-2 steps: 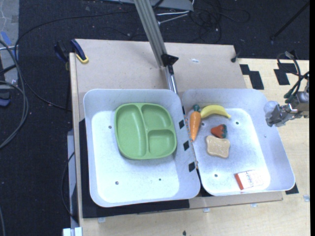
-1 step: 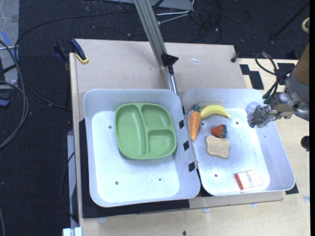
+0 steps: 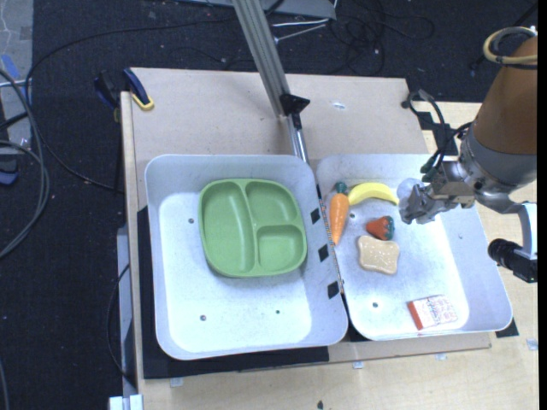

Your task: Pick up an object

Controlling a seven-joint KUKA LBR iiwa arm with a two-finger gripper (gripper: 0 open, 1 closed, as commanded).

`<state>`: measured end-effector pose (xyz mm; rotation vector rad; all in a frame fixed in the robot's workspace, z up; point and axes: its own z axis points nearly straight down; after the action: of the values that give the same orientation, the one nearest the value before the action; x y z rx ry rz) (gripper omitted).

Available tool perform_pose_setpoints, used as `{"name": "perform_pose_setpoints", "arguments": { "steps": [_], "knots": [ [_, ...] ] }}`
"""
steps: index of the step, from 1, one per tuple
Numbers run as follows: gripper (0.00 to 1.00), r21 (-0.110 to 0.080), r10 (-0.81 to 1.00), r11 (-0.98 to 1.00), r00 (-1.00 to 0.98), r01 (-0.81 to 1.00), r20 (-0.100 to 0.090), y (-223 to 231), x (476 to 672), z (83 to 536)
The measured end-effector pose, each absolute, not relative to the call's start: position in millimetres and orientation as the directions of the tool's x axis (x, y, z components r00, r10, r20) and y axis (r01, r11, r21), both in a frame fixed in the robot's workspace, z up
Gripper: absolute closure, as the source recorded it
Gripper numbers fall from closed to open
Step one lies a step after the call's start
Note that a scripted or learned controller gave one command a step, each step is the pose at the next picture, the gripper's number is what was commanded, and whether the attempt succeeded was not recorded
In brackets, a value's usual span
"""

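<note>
The right bin [image 3: 479,280] holds a yellow banana [image 3: 373,194], an orange carrot [image 3: 338,215], a red strawberry [image 3: 380,226], a slice of bread [image 3: 378,254] and a small red and white packet [image 3: 435,312]. My gripper [image 3: 414,207] hovers at the bin's upper right part, just right of the banana's end and above the strawberry's right side. Nothing shows between its fingers.
The left bin [image 3: 171,314] bears a green divided plate [image 3: 254,226]. A metal pole [image 3: 267,49] slants down from the top to the gap between the bins. A cable loop [image 3: 436,131] hangs by the wrist.
</note>
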<state>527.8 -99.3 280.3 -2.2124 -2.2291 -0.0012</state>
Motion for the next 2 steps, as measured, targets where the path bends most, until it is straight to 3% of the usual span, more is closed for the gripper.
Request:
{"name": "perform_pose_setpoints", "arguments": {
  "steps": [2],
  "knots": [
    [1.0,-0.001,1.0,0.007,-0.007,1.0,0.001,-5.8,511.5,275.6]
  ]
}}
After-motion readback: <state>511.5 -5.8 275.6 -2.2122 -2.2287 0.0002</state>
